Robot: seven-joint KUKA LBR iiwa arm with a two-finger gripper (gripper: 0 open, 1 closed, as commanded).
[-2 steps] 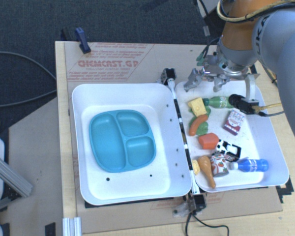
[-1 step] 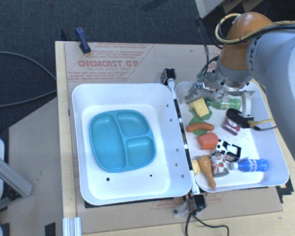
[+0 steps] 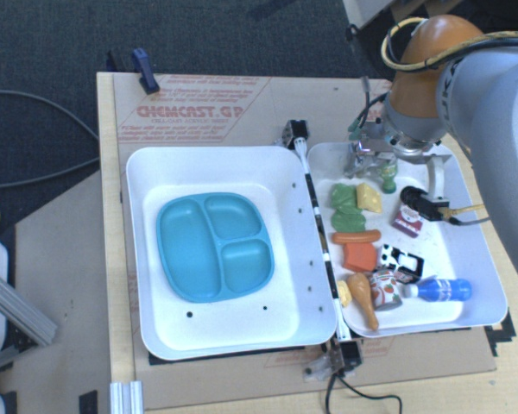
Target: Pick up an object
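Your tool (image 3: 373, 164) hangs above the yellow toy (image 3: 369, 198), placed for a grasp; its grip state cannot be told.

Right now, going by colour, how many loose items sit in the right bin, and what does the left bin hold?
Right bin, as far as the clutter allows:
Green: 2
Yellow: 1
Orange: 3
Blue bottle: 1
Black-and-white toy: 1
Dark red-and-white packet: 1
Left bin:
Blue divided plate: 1
Total: 10
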